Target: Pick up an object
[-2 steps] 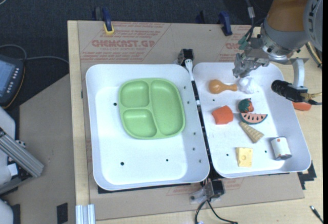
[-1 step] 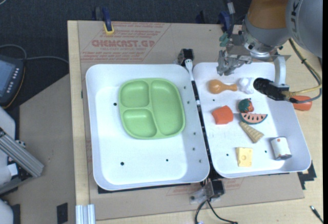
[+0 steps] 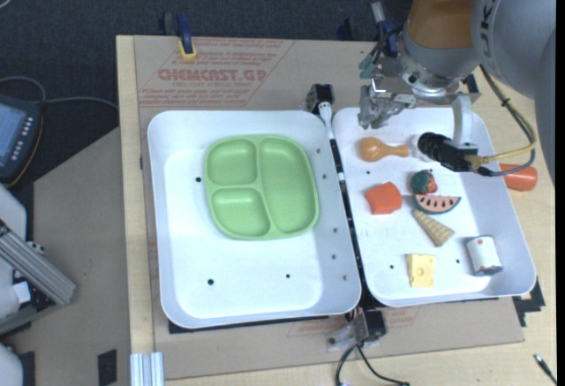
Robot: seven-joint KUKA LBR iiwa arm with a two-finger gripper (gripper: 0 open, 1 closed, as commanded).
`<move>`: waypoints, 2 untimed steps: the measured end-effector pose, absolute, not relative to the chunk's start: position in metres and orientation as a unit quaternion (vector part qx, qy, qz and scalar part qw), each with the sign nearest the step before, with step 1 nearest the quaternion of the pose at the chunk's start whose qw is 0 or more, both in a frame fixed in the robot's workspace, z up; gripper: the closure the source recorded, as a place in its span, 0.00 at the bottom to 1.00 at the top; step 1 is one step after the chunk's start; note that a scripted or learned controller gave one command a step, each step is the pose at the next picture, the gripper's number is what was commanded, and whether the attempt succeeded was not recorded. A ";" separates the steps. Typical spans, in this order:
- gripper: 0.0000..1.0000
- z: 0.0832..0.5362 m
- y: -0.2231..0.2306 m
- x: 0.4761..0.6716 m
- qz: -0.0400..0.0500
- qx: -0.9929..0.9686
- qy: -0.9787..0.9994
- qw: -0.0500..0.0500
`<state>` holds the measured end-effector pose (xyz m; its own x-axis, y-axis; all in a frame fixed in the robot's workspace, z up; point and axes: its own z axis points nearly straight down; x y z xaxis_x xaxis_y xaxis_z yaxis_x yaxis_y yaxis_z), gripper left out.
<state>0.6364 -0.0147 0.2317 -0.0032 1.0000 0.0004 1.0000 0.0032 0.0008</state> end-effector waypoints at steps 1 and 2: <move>1.00 0.235 -0.025 0.630 -0.001 0.707 0.707 -0.001; 1.00 0.214 -0.025 0.633 -0.002 0.707 0.707 -0.002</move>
